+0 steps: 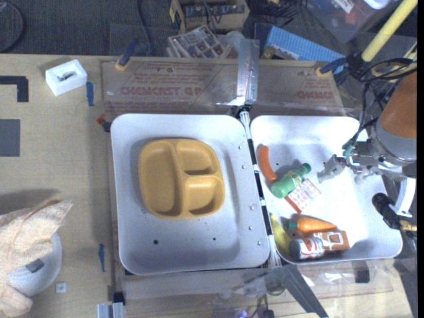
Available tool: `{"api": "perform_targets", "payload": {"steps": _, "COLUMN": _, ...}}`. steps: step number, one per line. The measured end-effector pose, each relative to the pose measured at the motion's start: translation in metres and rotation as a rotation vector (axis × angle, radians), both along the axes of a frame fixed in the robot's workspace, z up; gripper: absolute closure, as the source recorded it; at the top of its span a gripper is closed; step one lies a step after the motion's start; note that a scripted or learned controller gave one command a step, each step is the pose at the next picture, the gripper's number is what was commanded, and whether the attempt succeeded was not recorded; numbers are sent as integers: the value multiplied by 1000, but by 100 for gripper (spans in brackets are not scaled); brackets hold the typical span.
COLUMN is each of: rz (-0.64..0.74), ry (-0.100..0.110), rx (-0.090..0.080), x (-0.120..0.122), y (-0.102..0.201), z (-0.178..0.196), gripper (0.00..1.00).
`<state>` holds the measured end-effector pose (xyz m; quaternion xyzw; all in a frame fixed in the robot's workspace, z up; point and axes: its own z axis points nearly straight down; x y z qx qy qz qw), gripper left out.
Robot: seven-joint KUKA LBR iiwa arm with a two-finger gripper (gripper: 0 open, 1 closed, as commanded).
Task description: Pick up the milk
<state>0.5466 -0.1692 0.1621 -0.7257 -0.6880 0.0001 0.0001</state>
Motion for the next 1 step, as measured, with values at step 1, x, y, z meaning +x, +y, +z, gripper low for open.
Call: {"api": "perform_targets", "payload": {"steps": 1, "rz": 272, "ry": -7, "rx": -3, "x": 62, "y": 2, "z": -75, "gripper": 0}}
